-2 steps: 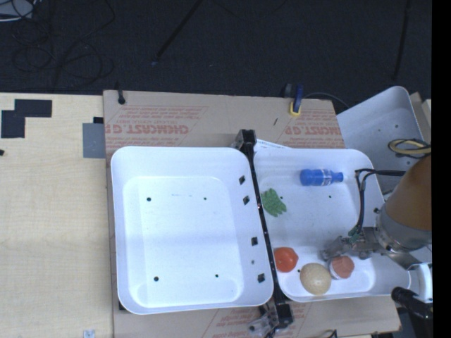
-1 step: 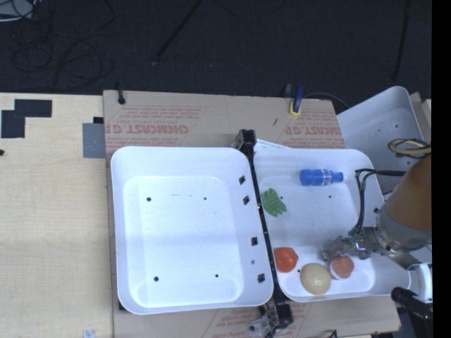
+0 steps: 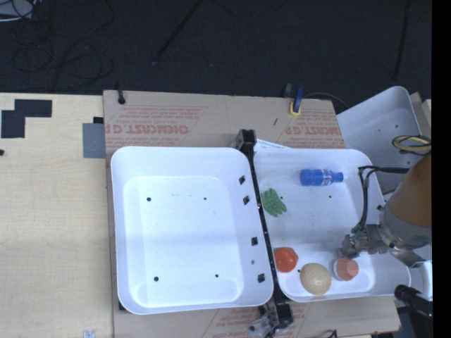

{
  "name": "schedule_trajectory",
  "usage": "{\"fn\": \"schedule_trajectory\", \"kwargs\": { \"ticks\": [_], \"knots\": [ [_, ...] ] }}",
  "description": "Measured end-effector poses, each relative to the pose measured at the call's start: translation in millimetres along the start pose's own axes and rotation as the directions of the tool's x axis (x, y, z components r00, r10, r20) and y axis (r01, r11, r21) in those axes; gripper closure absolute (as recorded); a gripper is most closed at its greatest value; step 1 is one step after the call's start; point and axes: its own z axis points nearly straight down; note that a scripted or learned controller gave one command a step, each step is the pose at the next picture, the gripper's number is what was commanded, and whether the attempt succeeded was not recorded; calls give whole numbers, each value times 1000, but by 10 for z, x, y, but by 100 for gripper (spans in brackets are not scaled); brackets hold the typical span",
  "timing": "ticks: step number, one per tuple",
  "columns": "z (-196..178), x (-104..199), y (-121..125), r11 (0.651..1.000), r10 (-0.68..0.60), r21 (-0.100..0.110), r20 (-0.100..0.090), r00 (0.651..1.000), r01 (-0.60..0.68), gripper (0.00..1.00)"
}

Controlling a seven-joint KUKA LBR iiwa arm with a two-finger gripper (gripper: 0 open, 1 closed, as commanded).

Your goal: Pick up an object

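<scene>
The right bin [image 3: 310, 220] holds a blue bottle [image 3: 320, 177] lying on its side near the back, a green leafy piece [image 3: 273, 203] by the divider, an orange-red ball [image 3: 285, 259], a tan egg-shaped object [image 3: 315, 278] and a small pink round object [image 3: 346, 268] at the front. My gripper [image 3: 356, 245] hangs low at the bin's front right, just above and behind the pink object. Nothing shows between its fingers.
The left bin [image 3: 183, 231] sits beside the right one, with a black divider clip strip [image 3: 254, 210] between them. Cardboard lies under both bins. A white cover and cables stand at the far right behind the arm [image 3: 412, 203].
</scene>
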Motion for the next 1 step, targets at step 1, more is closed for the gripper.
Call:
{"fn": "schedule_trajectory", "kwargs": {
  "ticks": [1],
  "knots": [
    [6, -1, -3, 1000, 2, 1, 0, 1000, -2, 0]
  ]
}}
